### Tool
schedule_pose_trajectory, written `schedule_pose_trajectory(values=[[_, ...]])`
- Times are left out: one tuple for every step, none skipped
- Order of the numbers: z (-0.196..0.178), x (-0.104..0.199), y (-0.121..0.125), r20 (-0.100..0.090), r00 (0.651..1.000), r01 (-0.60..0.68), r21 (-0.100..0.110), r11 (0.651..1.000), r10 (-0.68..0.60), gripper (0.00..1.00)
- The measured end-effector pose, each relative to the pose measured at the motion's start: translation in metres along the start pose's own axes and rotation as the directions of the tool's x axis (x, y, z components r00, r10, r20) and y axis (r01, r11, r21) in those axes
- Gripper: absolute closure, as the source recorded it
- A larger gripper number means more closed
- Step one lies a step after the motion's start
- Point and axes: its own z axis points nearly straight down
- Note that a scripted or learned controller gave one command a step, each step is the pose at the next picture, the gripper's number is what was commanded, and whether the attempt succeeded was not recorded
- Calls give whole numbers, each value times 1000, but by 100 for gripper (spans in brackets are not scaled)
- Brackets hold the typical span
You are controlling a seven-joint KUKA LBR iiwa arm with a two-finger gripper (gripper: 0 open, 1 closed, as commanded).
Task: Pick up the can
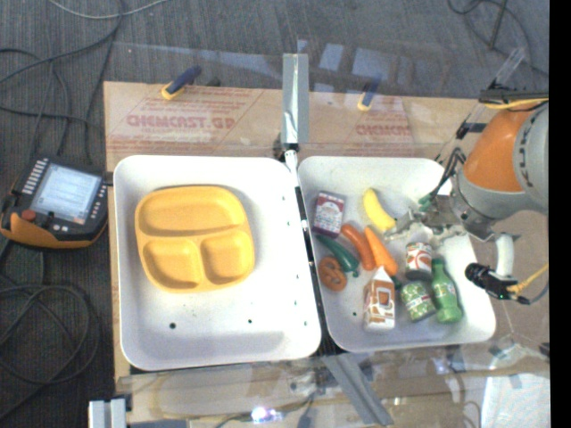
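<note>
Camera view gives me the gripper [419,224] low in the right bin [406,172], finger state I cannot tell, just above the can [418,258] lying beside the green bottle [445,291].

The arm [513,163] is cut off by the right edge of the frame, and its wrist hardware hides part of the right bin's [406,169] far right rim. The gripper [419,226] is too cluttered and small to read. The label on the can [418,259] is too small to make out.
</note>
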Motion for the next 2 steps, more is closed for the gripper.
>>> schedule_pose_trajectory(values=[[4,3,-11,4,999,-51,-23,998,51,0],[-2,0,-14,9,998,-56,-15,998,56,100]])
